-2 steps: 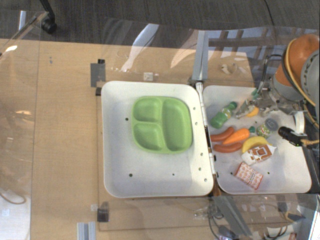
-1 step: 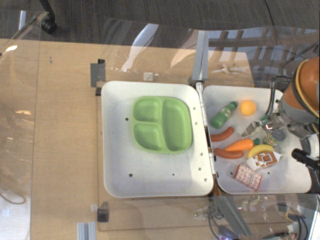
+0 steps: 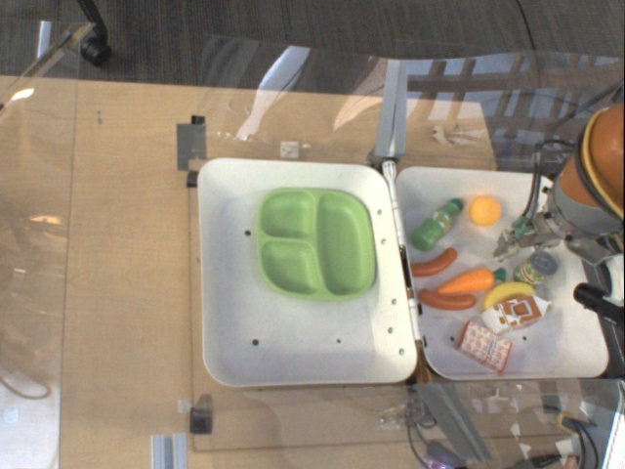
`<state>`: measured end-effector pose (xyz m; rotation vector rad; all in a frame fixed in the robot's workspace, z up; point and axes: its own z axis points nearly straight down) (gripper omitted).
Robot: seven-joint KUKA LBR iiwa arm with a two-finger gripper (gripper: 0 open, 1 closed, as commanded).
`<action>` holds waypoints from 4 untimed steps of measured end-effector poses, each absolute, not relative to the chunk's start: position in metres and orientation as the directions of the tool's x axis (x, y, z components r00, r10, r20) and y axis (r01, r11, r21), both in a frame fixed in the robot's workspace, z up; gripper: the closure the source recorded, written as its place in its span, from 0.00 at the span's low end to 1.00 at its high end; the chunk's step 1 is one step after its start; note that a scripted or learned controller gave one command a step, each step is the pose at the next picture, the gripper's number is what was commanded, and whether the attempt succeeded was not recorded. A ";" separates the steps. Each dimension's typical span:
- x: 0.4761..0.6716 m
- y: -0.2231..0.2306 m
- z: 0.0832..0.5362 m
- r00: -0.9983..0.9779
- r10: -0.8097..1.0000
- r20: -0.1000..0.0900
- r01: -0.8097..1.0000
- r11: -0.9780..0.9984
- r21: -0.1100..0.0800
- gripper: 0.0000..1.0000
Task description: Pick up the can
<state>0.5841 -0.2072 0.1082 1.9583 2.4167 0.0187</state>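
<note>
Can [image 3: 538, 265], small and seen end-on with its grey lid up, stands in the right bin [image 3: 586, 367], just beside the gripper [image 3: 518, 237] at the end of the arm [image 3: 596, 179]. It looks light, rigid and smooth-sided, so the likely hold is across its round wall, fingers squared to stop it slipping. How wide the gripper stands cannot be told from this angle.

From the left: the left bin [image 3: 234, 340] carries a green divided plate [image 3: 318, 241], its compartments bare. The right bin holds a green bottle [image 3: 436, 223], an orange ball [image 3: 484, 210], two sausages [image 3: 435, 261], a carrot [image 3: 467, 281], a banana [image 3: 510, 292], a small carton [image 3: 516, 312] and a red packet [image 3: 484, 346], crowded close around the can.
</note>
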 end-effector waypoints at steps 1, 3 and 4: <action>0.584 -0.207 0.108 -0.207 0.978 -0.016 0.978 0.207 0.028 0.00; 0.599 -0.205 0.195 -0.266 0.964 -0.004 0.964 0.266 0.007 0.00; 0.584 -0.205 0.215 -0.312 0.950 -0.005 0.950 0.312 0.007 0.00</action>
